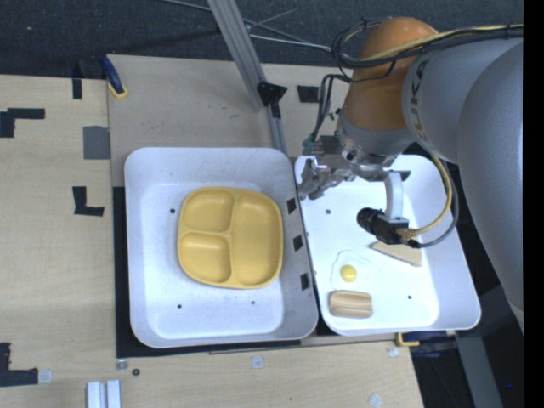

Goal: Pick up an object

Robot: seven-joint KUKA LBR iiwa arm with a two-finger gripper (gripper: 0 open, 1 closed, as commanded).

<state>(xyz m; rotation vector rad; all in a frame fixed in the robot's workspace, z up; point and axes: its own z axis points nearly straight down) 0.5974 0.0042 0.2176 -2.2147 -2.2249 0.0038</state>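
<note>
- The grey arm [476,92] reaches in from the right, its orange band [382,75] sitting above the far edge of the right bin [433,300].
- The gripper [316,178] is low over the far left corner of the right bin, close to the wall the two bins share. From here I cannot tell whether it is open or closed, and I see nothing held in it.
- A toy fried egg [348,271], white with a yellow yolk, lies in the near half of the right bin, well apart from the gripper.
- A tan bread roll [350,303] lies just in front of the egg, near the bin's front wall.
- A pale tan wedge [401,254] lies flat to the right of the egg, toward the middle of the bin.
- The left bin [153,313] holds a yellow divided plate [229,235] with three compartments, lying flat near its centre.
</note>
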